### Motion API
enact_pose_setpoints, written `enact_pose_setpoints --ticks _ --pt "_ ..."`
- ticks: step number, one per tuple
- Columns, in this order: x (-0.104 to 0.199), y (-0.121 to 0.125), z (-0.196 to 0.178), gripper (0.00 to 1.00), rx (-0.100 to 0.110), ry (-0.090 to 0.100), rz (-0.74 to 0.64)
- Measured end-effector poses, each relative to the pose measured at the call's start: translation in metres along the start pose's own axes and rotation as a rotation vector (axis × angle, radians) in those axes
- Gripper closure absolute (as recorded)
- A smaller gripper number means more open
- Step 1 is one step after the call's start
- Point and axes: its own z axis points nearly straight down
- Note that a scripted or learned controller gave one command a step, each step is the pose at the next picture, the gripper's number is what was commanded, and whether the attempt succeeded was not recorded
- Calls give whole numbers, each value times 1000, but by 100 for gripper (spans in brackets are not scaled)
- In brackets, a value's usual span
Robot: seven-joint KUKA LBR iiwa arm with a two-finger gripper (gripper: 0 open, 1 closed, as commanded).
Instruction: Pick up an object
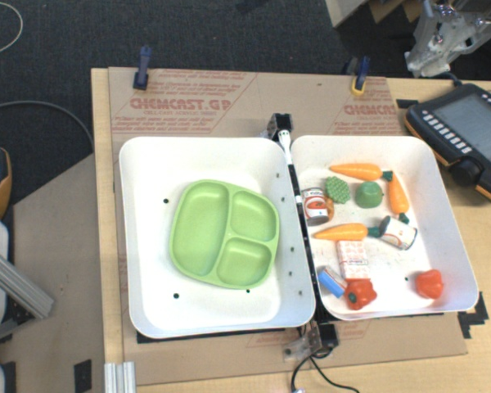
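The right bin (450,211) holds several toy foods. Three orange carrots lie at the top (356,171), at the right (398,193) and in the middle (340,232). Beside them are a green leafy piece (337,189), a green round piece (369,194), a small can (316,205), a white carton (399,233), a white and red box (353,259), a blue item (331,283), a red pepper (360,294) and a red tomato (429,284). My gripper (430,56) hangs at the top right, beyond the bench and well away from the bins.
A green divided plate (224,233) lies in the left bin (139,219). A black pendant (462,129) rests on the bench right of the bins. Clamps (141,56) (360,76) hold the brown board's far edge.
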Motion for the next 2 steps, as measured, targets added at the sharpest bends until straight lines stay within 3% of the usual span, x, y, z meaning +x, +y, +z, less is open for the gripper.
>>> enact_pose_setpoints --ticks 2 --pt "0 2 -21 100 -8 1 0"
